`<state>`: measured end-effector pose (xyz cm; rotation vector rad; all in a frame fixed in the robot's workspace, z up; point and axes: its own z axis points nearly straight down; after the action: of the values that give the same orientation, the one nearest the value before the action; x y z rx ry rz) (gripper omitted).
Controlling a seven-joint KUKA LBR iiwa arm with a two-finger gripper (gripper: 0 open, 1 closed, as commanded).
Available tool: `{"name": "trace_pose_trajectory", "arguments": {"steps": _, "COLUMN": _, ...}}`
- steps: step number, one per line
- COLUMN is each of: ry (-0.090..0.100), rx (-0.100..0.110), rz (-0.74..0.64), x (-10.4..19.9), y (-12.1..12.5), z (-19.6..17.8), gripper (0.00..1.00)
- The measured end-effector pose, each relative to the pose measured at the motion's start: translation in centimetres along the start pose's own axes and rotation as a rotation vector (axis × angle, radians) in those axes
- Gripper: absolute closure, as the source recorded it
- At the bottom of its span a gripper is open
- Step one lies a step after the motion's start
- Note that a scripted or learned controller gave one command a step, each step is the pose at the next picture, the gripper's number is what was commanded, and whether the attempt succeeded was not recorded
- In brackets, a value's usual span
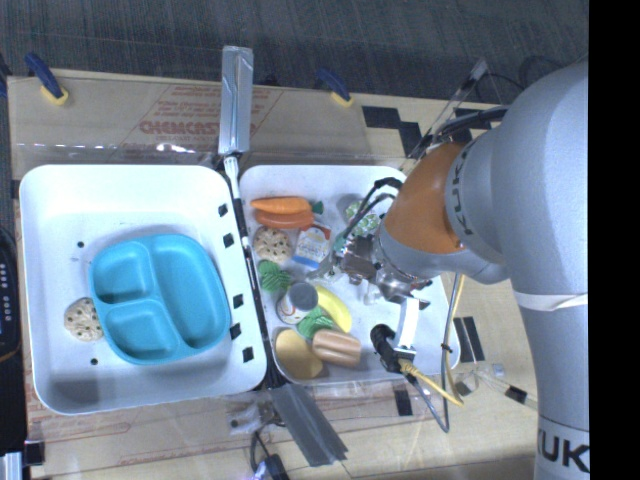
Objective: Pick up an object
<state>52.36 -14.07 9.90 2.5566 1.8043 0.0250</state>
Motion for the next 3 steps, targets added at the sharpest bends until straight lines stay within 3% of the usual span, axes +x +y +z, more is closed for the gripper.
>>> {"name": "trace_pose_trajectory", "arguments": {"steps": 1, "ry": -0.001, "rx": -0.002, "rz": -0.028, "x": -0.6, "y": -3.7, "z": 0.0, "gripper": 0.0}}
{"name": "trace_pose_trajectory", "arguments": {"steps": 3, "ry": 0.0, "rx": -0.002, "rz": -0.263, "x": -2.9, "y": -3.0, "z": 0.0, "gripper": 0.0}}
